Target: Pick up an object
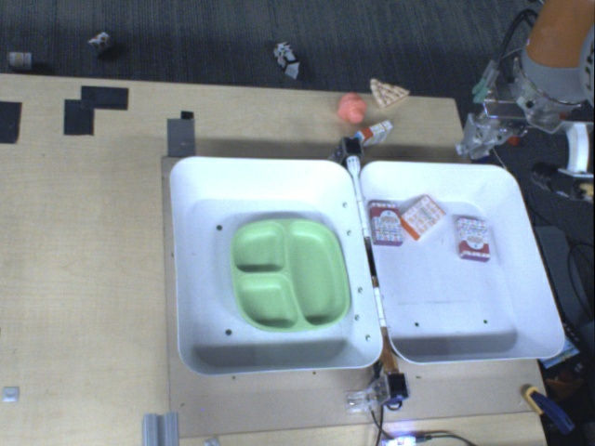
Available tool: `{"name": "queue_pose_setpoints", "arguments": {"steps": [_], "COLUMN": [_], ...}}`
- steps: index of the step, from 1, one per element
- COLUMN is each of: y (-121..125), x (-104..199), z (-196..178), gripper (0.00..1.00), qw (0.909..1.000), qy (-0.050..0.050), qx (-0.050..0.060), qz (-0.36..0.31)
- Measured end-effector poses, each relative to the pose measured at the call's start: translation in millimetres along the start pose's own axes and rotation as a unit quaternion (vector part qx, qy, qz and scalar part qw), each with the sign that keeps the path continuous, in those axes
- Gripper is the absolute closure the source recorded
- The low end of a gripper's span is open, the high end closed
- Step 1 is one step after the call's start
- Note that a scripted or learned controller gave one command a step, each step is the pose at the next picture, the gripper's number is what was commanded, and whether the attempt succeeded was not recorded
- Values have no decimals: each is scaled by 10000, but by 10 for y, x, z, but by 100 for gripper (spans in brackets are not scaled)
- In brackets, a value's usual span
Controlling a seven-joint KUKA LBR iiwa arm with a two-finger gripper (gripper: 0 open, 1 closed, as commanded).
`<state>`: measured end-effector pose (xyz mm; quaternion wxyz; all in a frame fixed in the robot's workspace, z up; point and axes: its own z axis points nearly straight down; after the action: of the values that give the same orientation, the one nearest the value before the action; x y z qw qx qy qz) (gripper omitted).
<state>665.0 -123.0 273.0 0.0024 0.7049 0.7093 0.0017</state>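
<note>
Three small flat printed packets lie near the right white bin's far edge; my gripper hovers past the far-right corner, grip unreadable; I'm pre-approach, descent next.

There was one camera. It sat high above the desk and looked down at a slant. It was far enough back to take in both white bins whole, the left bin and the right bin, side by side near the middle of the picture. The far edge of the desk ran across the top, with dark floor past it. The arm came in at the top right corner.
</note>
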Motion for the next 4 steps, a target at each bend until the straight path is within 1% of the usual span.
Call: {"name": "queue_pose_setpoints", "arguments": {"steps": [1,2,3,4], "y": [-17,-17,-777,-758], "x": [786,781,411,422], "z": [253,252,1738,1624], "gripper": [100,0,0,100], "qw": [10000,10000,10000,10000], "qy": [8,4,4,9], "qx": [12,11,26,-1], "qz": [0,0,19,10]}}
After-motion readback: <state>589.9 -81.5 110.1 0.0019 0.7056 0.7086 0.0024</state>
